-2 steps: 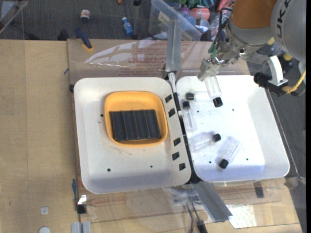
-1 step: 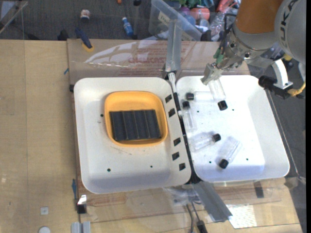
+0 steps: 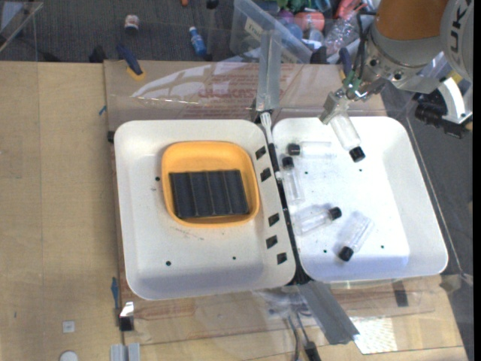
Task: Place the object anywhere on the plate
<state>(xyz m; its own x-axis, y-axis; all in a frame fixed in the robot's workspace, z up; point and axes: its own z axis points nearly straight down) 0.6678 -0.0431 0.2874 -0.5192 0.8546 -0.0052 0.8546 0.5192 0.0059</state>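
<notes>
An orange plate (image 3: 174, 159) lies in the left bin (image 3: 143, 247), and a black ridged block (image 3: 209, 194) rests on it. My gripper (image 3: 340, 108) hangs over the back of the right bin (image 3: 406, 201). It is shut on the upper end of a clear vial (image 3: 345, 133). The vial hangs tilted, with its black cap pointing down and to the right. Both gripper and vial are well to the right of the plate, past the divider between the bins.
Several more clear vials with black caps lie in the right bin: one at the back left (image 3: 310, 150), one by the divider (image 3: 289, 177), one in the middle (image 3: 317, 216), one at the front (image 3: 353, 238). A clear tub of coloured items (image 3: 301, 10) stands behind the bins.
</notes>
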